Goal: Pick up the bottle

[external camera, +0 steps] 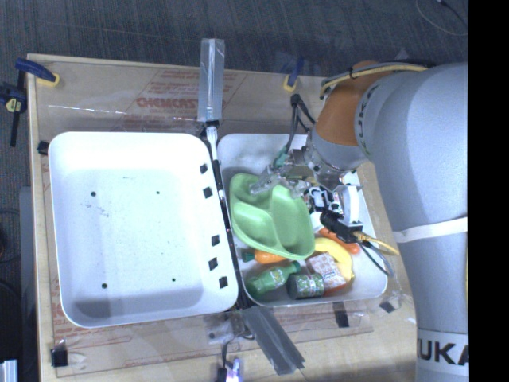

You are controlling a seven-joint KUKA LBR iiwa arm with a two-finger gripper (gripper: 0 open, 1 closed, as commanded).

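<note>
A small green bottle (273, 278) lies on its side near the front wall of the right bin (367, 213), just below a big light-green bowl (274, 217). My gripper (288, 178) is low in the back half of that bin, at the bowl's upper rim, well behind the bottle and apart from it. The wrist with its orange band (340, 119) stands over the bin's back right part. Nothing shows between the gripper and the bottle except the bowl.
A dark green labelled jar (307, 286) lies right of the bottle. Orange pieces (269, 256), a yellow banana-like item (340, 250) and a packet (329, 267) crowd the bin's front right. The left bin (127, 221) stands beside it. Black cables (338, 225) hang near the gripper.
</note>
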